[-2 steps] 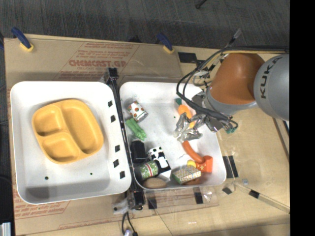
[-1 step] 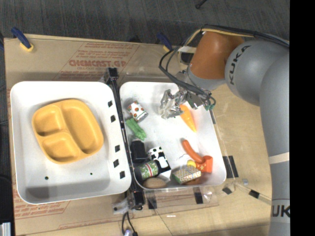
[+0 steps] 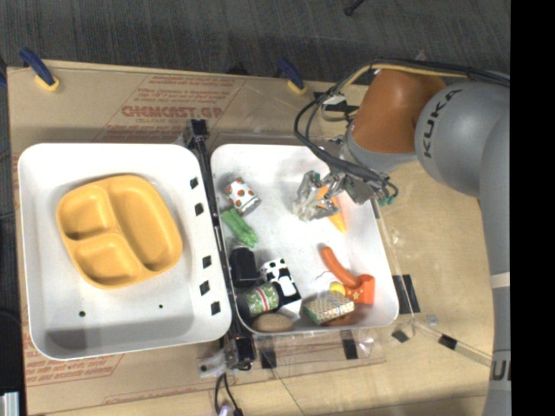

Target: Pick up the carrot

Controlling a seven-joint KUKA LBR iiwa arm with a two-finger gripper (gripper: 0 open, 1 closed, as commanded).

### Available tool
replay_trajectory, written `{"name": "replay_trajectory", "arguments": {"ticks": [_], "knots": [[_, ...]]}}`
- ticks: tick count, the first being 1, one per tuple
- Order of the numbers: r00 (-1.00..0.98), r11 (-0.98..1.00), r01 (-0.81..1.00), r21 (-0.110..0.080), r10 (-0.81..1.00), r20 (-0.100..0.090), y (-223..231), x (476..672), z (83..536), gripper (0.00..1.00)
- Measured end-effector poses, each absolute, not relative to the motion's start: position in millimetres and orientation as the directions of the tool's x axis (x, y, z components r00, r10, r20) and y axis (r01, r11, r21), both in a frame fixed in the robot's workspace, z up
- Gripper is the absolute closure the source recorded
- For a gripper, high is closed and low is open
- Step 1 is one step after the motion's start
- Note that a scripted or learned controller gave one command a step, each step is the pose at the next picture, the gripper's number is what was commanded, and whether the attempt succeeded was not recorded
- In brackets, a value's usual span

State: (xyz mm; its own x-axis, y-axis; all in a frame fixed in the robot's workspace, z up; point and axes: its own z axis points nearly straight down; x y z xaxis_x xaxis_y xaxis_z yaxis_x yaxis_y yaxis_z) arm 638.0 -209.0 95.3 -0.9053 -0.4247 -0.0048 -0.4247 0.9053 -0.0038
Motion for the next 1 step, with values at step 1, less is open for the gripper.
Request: {"name": "replay_trajectory", "arguments": {"ticks": [1], "knots": [[-0.903,0.903,-0.429,-0.007,-0.429,-0.009,-207.3,640.6,107.6,1.00]]}}
